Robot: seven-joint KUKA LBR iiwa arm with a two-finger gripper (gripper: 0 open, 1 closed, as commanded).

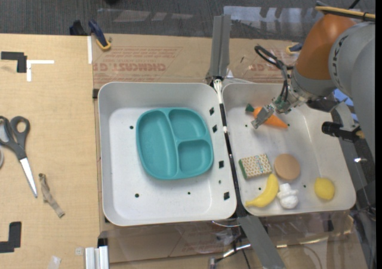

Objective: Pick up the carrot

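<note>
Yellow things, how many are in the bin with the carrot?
2: a banana at the near edge beside a white lump, and a lemon toward the near right corner. Nothing seems hidden.

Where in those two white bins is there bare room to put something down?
Left bin: bare floor all around the teal plate. Right bin: a bare patch between carrot and cookie; crowded along the front by banana and lemon.

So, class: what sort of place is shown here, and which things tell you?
Probably a robotics lab: a grey arm's gripper works over two shallow white bins of toy food, such as an orange carrot, on a cardboard-covered bench.
</note>
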